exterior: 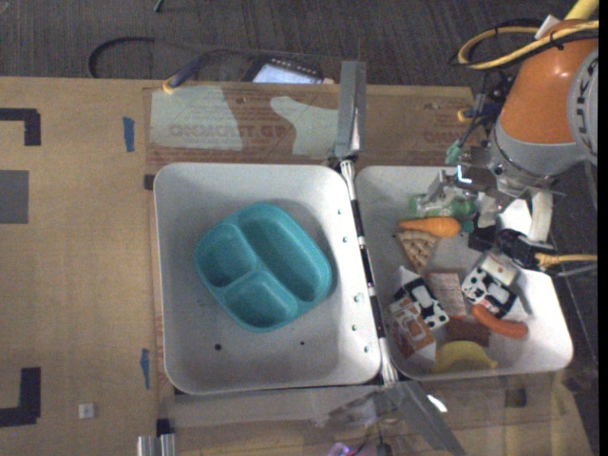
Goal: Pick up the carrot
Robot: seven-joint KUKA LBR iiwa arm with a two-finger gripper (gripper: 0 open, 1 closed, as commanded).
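The carrot (432,226) is smooth, orange and tapered. It lies flat in the upper part of the right bin (556,326), with its long axis almost left to right. The gripper (454,190) hangs just above it; I cannot tell its state. In the left bin (176,283) sits a teal plastic plate (264,266) with three compartments.

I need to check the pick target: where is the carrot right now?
In the camera view, the carrot lies in the right bin, near its upper left, just above the waffle piece and below the tool.
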